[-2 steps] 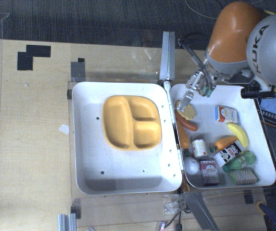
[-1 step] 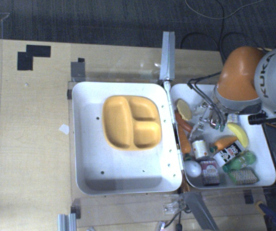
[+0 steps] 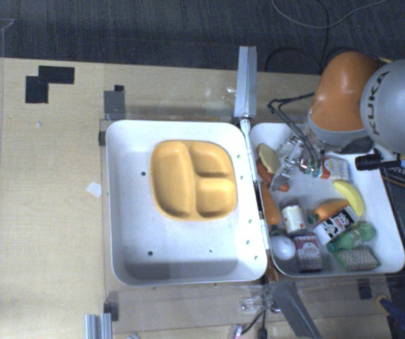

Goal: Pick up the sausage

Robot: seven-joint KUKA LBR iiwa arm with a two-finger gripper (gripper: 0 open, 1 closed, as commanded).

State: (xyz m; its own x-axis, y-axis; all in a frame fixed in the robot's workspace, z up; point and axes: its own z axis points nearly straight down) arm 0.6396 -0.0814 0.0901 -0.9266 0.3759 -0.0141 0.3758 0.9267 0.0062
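Observation:
The sausage [image 3: 269,205] is a reddish-brown stick lying along the left wall of the right bin [image 3: 389,221]. My gripper [image 3: 282,178] reaches in from the upper right and hangs low over the bin's upper left part, just above and to the right of the sausage's upper end. Nothing shows between its tips. The arm's orange band [image 3: 343,90] and grey wrist [image 3: 396,104] cover the bin's far right corner.
A pale yellow slice [image 3: 266,154] lies beside the gripper. A banana [image 3: 351,196], a carrot [image 3: 329,207], a small can [image 3: 294,217], a white ball [image 3: 282,246], a green bottle [image 3: 351,236] and small packets crowd the right bin. A yellow divided tray [image 3: 192,179] sits in the left bin [image 3: 132,246].

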